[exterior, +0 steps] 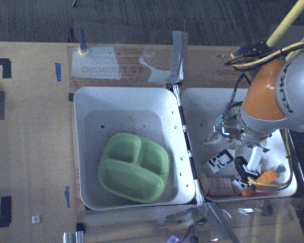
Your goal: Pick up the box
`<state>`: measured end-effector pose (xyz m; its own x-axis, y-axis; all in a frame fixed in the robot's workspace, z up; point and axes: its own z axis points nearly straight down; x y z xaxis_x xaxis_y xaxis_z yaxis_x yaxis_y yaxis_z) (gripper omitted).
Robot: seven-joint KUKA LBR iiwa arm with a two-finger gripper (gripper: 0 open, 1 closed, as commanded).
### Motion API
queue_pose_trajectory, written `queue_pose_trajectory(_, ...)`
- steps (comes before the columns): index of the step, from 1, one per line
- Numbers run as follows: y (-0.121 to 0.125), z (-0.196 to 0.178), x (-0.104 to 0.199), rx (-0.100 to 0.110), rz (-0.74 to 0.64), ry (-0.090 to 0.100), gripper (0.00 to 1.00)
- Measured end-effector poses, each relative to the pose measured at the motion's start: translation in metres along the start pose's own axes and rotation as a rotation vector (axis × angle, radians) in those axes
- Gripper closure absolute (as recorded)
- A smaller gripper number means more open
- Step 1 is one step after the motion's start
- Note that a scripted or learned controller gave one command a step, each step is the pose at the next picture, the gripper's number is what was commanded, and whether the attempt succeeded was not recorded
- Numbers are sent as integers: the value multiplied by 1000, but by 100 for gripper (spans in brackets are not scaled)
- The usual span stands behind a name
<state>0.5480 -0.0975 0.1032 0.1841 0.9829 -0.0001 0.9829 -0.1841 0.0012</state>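
Observation:
A flat brownish box [221, 186] lies against the front wall of the right bin [202, 103]. My gripper [227, 133] hangs over the middle of that bin, below the orange-banded wrist, and the arm hides most of it. It is behind the box and apart from it. A small black-and-white item [220, 160] lies between the gripper and the box.
An orange toy carrot [267, 176] and a small red thing [248, 192] lie in the right bin's front right corner. A green divided plate [134, 167] rests in the left bin [91, 105]. The ridge between the two bins runs just left of the box.

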Motion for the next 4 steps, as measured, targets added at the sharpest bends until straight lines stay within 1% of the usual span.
queue_pose_trajectory(1, -23, -80, -29, 1, 106, 0, 0)
queue_pose_trajectory(2, 94, 13, -34, -2, 32, -1, 0)
queue_pose_trajectory(3, 13, 5, -39, 6, 548, 0, 0)
queue_pose_trajectory(4, 21, -64, -114, 1, 418, -1, 0)
